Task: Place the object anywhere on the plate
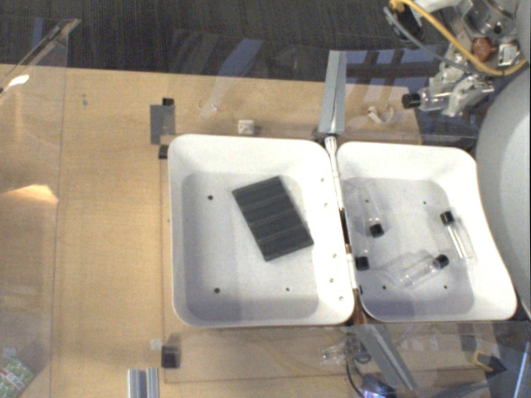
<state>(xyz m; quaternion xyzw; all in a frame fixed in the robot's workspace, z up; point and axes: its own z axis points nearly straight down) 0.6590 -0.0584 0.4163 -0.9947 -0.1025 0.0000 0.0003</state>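
Within the right bin (489, 297), faint clear vials (419, 268), barely discernible.

We see a light wooden bench (91, 247) carrying 2 shallow white bins side by side, the left bin (187, 305) touching the right bin (489, 301) along a shared edge. Small black blocks (168, 104) sit on the wood near the left bin's corners.
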